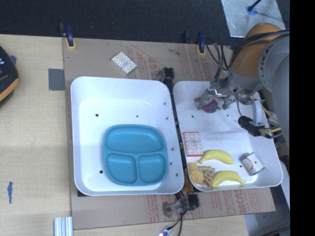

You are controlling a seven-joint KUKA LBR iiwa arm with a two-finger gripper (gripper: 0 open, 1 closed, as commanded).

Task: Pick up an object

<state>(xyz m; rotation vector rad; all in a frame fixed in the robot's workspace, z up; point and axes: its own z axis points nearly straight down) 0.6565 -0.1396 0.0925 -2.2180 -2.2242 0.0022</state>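
purple object (210, 106): small, dark purple, far part of the right bin, right at the gripper's tip
bananas (216, 156): two, yellow, curved, lying flat near the right bin's near edge, one just beyond the other

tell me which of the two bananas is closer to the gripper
The upper banana, lying mid-bin beside the red-and-white card. The other banana lies lower, against the right bin's front edge by the waffle piece, farther from the gripper.
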